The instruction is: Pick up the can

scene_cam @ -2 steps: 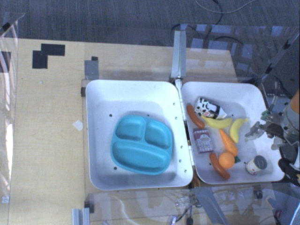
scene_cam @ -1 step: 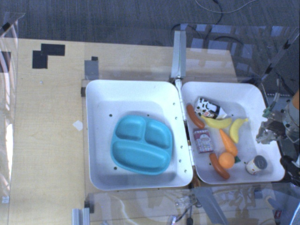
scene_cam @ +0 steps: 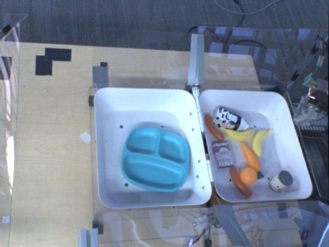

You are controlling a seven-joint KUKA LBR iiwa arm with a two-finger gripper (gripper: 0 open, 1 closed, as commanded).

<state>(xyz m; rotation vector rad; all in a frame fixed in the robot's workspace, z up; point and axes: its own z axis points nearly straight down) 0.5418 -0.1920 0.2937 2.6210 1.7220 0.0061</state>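
Small and pale, with a dark round end, the can [scene_cam: 281, 180] sits in the near right corner of the shallow white bin on the right [scene_cam: 280, 115]. It seems to lie on its side, close to the bin's wall, so a grasp would probably have to come from above or from the open side.

Just left of it, with a gap between them, a round orange fruit [scene_cam: 248, 176] touches a red-brown sausage [scene_cam: 240, 183]. That gap gives some room on the can's left.

Further back, an orange carrot [scene_cam: 251, 156] and a small reddish box [scene_cam: 222, 154] lie mid-bin. Beyond them are two yellow bananas [scene_cam: 241, 135], a second sausage [scene_cam: 214, 127] and a black-and-white cow-patterned carton [scene_cam: 229, 119]. All of these lie well apart from the can, so they should not hinder the pick.

The white bin on the left [scene_cam: 110, 138] holds a blue divided plastic plate [scene_cam: 156, 158], flat at its middle and irrelevant to this step. Judging by the layout, the can has not yet been lifted.
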